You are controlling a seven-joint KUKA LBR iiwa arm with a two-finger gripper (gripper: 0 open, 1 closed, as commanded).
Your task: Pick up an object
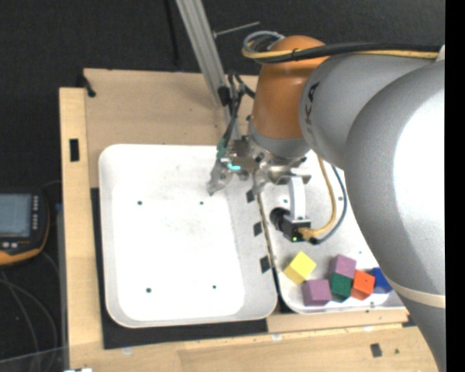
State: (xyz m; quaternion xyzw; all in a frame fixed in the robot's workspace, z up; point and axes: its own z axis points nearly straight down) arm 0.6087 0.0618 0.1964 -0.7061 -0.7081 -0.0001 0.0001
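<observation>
Several small blocks lie in the near corner of the right bin [370,307]: a yellow block [300,267], two purple blocks [342,266] [316,291], a green block [340,286], an orange block [363,284] and a blue block [380,279]. My gripper [219,175] hangs over the far right corner of the left bin [170,239], well away from the blocks. I see nothing held in it. The grey arm and its orange band [283,91] cover most of the right bin.
A slanted metal rail [198,29] rises behind the bins, close to the wrist. Cables [325,223] loop below the wrist over the right bin. A handheld pendant [12,223] lies off the bench at the left.
</observation>
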